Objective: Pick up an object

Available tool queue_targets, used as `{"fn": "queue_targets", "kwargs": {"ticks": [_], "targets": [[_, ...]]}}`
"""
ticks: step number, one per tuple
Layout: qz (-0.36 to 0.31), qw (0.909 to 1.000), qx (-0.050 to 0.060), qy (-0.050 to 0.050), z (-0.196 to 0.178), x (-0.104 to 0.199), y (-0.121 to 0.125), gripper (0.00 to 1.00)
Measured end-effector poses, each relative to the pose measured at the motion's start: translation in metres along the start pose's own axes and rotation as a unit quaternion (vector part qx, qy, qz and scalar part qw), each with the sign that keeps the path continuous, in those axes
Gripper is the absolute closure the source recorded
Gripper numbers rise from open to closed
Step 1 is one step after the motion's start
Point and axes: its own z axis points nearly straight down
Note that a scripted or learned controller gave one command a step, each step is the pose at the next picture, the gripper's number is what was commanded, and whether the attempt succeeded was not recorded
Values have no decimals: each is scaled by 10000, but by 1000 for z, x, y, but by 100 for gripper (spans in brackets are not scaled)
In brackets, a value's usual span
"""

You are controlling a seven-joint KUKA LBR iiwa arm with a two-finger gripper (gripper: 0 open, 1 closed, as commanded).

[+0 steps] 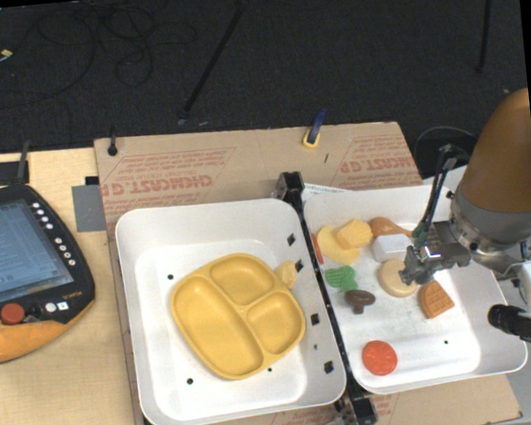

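I have the tool [419,259] low in the right shallow white bin [495,352], over a pale tan round disc [397,282]. I cannot tell how it is set, nor whether anything is gripped.

Risks as I judge them:
- Crowding. The disc lies just beside an orange-brown wedge with a crust-like surface [436,299] and a white rounded block [389,247]; a closing grasp could nudge or catch a neighbour instead.
- The disc looks flat and low, so it may slip out or never get clamped.
- A dark brown small lump [358,298] sits near enough to be swept aside.

Contents, right bin: also a pale yellow chunky piece [352,235], an orange-red piece [326,245] beside it at the divider, a green ridged piece [339,278], and a red round disc [380,357] well apart toward the front.

Left shallow white bin [149,266]: a yellow plastic divided tray with three compartments [237,313], and a small yellow bit [288,272] touching its right rim.
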Motion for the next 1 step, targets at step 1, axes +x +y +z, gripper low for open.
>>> {"fn": "queue_targets", "kwargs": {"ticks": [1], "targets": [[-8,10000,6,4,1,29,30,100]]}}
